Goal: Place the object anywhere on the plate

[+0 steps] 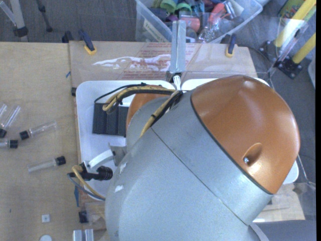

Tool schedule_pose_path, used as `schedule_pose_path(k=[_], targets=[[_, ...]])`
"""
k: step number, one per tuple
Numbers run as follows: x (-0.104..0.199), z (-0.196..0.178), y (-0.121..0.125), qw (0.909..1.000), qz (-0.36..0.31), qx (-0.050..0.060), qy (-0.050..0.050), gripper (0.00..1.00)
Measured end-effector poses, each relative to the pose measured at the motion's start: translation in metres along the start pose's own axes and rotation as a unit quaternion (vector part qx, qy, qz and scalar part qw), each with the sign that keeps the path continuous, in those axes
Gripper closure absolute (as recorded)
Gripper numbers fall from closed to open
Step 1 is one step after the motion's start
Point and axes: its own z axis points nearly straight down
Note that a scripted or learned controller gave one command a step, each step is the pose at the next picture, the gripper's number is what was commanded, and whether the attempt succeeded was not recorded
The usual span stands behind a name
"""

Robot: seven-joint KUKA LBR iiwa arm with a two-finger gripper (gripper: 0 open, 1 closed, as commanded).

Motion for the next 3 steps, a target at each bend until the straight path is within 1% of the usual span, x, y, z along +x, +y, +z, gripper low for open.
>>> schedule_pose_path(k=[1,2,3], targets=[[0.090,-0.162,0.022,0.9999,-0.014,-0.002,-0.004,1.00],[0.034,-0.060,0.008,0.9977,-0.068,-0.001,-0.008,1.00],[0.005,-0.155,0.000,0.9848,-0.173,0.000,-0.007,1.00]])
